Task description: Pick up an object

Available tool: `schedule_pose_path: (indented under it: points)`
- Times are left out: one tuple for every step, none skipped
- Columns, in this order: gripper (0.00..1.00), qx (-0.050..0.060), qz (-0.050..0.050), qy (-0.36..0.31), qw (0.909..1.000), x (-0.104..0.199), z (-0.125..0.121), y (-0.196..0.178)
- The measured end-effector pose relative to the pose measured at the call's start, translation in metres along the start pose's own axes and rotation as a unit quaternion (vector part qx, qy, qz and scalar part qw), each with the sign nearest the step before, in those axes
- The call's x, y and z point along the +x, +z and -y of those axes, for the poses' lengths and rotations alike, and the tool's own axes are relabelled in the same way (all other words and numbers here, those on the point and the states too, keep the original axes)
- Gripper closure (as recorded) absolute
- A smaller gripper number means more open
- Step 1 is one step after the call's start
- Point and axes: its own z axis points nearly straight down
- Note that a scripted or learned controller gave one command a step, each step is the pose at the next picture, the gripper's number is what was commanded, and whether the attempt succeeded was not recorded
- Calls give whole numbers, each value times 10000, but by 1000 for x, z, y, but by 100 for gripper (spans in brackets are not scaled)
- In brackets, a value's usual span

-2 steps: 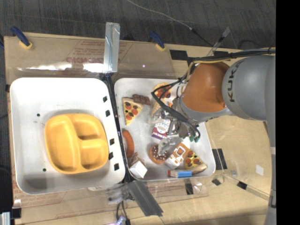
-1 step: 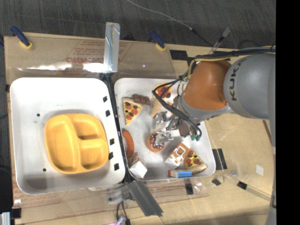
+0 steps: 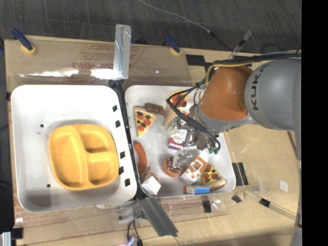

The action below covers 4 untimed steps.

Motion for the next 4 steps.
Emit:
schedule_pose_path:
  points:
    - [0, 1, 27, 288, 9996, -5, 2, 9]
    - [0, 14, 39, 777, 9970, -3, -9, 9]
    - [0, 7, 33, 1493, 9888, -88, -14, 11]
    - [0, 5, 68, 1317, 9913, -4, -2, 9]
